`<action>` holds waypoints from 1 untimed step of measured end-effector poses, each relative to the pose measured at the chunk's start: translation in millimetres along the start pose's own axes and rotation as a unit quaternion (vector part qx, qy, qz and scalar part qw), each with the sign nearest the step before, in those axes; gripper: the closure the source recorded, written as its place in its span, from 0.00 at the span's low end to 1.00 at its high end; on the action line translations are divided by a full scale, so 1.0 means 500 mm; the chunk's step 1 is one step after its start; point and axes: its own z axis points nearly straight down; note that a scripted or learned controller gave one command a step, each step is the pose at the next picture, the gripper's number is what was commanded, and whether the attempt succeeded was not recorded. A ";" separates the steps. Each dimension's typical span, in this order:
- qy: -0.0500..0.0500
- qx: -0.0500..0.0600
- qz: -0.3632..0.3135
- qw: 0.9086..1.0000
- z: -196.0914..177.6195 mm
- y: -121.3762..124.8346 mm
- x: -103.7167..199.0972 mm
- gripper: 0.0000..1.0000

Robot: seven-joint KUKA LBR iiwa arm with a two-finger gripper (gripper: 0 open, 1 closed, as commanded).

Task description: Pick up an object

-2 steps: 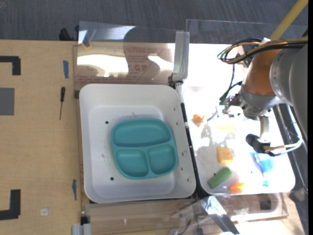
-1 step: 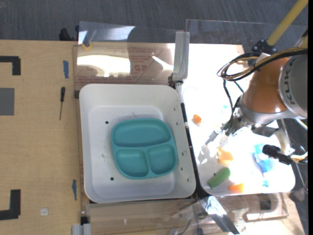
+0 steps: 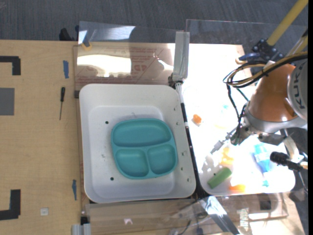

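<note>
hovering end effector [image 3: 226, 142] above right bin [image 3: 215, 72], green block [image 3: 219, 177] nearby

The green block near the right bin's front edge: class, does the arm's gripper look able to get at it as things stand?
Probably yes. The green block lies uncovered, its top free, with the gripper poised just above and behind it in the same bin.

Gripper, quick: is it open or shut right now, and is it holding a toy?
Gripper: cannot be told open or shut. It sits low over the right bin, nothing seen in its grip.
</note>
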 end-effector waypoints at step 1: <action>-0.002 -0.004 0.270 0.963 0.010 -0.083 0.064 0.00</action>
